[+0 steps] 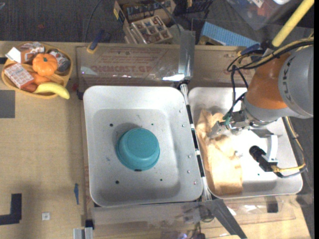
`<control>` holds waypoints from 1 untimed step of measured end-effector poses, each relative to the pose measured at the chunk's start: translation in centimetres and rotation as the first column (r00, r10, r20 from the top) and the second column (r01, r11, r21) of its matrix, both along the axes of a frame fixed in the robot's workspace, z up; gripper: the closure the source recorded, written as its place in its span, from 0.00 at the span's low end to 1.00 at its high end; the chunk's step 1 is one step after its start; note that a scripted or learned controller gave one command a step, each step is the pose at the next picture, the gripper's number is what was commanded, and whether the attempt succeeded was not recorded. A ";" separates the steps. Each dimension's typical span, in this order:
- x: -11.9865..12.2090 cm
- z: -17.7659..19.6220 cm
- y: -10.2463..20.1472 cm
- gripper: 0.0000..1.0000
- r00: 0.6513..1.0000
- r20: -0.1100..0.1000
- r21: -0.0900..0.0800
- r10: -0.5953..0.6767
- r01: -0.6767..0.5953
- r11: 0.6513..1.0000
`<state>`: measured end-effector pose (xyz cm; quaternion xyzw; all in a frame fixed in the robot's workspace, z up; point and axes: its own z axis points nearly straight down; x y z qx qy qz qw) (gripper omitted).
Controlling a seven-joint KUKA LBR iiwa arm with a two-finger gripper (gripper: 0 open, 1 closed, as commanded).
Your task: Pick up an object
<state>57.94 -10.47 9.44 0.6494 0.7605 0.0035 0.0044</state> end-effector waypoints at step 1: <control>8.1 -0.2 0.6 0.00 0.999 0.004 -0.003 0.042 -0.042 0.999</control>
